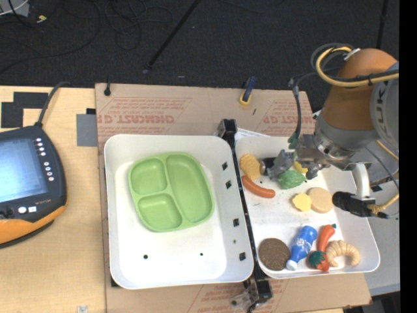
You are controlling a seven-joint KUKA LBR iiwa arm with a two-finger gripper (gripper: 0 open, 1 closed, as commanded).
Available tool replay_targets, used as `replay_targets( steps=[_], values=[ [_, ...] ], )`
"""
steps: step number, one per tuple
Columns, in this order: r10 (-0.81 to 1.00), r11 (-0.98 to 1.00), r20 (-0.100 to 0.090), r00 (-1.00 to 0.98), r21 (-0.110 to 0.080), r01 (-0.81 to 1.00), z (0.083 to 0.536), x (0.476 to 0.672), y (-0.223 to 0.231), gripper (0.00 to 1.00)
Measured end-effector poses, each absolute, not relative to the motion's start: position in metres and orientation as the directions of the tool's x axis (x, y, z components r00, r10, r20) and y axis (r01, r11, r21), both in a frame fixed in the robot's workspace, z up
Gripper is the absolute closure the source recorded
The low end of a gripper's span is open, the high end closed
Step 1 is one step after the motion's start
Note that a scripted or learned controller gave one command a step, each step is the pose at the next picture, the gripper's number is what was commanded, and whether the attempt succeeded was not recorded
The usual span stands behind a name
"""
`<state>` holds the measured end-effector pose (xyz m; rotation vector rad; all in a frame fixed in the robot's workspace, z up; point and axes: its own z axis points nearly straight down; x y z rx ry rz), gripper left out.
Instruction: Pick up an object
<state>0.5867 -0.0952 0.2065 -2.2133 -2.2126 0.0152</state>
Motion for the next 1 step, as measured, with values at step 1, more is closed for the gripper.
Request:
replay_targets(
  steps=[1],
  values=[
    [1.000,0.001,0.000,-0.001,-0.001,1.000,0.2140,0.5895,-0.0954,0.00]
  ],
)
